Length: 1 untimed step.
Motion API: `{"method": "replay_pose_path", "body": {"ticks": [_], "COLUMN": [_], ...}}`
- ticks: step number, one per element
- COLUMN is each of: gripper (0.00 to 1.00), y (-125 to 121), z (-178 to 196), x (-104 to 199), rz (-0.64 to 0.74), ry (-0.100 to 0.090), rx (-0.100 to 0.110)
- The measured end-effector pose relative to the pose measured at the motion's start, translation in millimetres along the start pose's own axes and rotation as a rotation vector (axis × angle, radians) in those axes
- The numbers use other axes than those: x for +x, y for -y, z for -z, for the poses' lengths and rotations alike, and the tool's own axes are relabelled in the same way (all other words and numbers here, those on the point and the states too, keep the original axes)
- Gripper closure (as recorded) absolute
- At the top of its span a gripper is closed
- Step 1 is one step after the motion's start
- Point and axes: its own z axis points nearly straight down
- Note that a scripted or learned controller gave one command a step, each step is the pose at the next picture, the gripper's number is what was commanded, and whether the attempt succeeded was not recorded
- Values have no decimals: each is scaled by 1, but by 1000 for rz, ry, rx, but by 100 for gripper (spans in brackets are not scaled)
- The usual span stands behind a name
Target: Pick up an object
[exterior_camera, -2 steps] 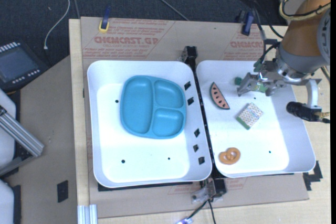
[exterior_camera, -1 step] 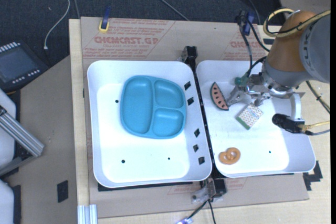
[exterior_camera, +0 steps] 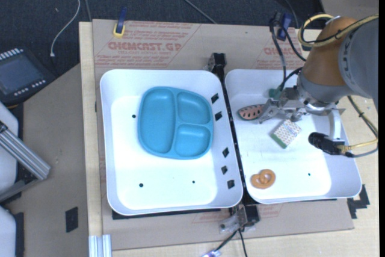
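Left bin [exterior_camera: 120,129]: broad bare white floor along the front and left walls; blue divided plate [exterior_camera: 175,122] lying flat toward the back. Right bin [exterior_camera: 337,186]: front half mostly open, small orange pretzel-like ring [exterior_camera: 263,178] near the front left corner; brown oval piece [exterior_camera: 249,111] by the left wall; checkered green-and-white packet [exterior_camera: 286,133] mid-floor, tilted. Gripper [exterior_camera: 281,114] low just above the packet and beside the oval piece; spread impossible to tell.

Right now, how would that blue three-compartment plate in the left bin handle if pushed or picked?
The blue three-compartment plastic plate looks rigid and light, so it probably slides on the smooth white left bin rather than tipping. It lies flat and wide; its low rounded rim likely gives the gripper little to pinch.
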Motion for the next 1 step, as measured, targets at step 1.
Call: {"method": "replay_pose_path", "body": {"ticks": [1], "gripper": [100], "y": [-3], "z": [14], "x": [-3], "rz": [-1], "ry": [6], "rx": [-12]}}
